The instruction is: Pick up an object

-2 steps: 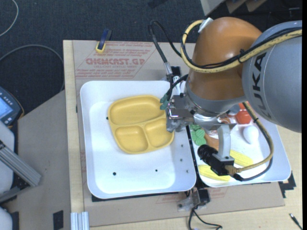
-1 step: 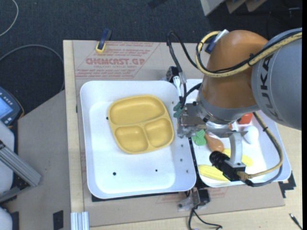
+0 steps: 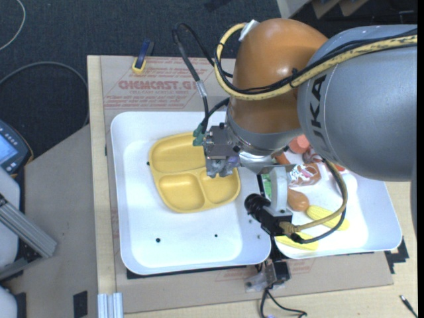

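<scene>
A yellow divided plate (image 3: 184, 172) lies in the upper middle of the left bin (image 3: 136, 204). My gripper (image 3: 221, 161) hangs low over the plate's right edge, at the top of its right-hand compartments. The orange wrist band (image 3: 271, 65) and grey arm (image 3: 364, 105) cover much of the right bin (image 3: 381, 220). Several small toy foods show beside the arm there: an orange piece (image 3: 298, 200), a yellow banana-like piece (image 3: 324, 213), a green piece (image 3: 267, 184) and a red-and-white piece (image 3: 306, 173).
Both bins rest on a cardboard sheet (image 3: 156, 85) with red print. A small blue and yellow item (image 3: 140, 56) lies at its top edge. Black cables and a black connector (image 3: 260, 209) hang over the divide between the bins.
</scene>
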You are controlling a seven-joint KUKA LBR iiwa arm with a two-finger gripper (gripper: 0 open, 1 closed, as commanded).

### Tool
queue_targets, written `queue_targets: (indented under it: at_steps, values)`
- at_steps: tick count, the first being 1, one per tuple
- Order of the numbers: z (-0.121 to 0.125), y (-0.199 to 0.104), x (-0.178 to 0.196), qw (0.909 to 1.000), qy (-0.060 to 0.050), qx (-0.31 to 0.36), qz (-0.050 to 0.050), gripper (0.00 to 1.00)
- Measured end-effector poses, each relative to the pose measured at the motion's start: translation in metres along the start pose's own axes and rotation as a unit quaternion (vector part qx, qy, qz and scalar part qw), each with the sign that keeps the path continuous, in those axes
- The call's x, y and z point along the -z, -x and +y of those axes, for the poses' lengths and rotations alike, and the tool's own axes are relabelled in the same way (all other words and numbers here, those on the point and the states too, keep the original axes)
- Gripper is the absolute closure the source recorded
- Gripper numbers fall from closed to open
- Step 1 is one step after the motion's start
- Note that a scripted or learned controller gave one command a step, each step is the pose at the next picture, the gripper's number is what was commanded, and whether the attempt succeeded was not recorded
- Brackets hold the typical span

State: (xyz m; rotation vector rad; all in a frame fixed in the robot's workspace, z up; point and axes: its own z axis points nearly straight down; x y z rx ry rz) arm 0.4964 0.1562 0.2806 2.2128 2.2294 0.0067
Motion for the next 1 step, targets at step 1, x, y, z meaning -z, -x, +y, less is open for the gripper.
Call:
queue_targets:
  at_steps: [1]
  values:
    - [-0.0183, -0.0014, -0.0106, 1.0000, -0.004, -0.003, -0.001, 1.00]
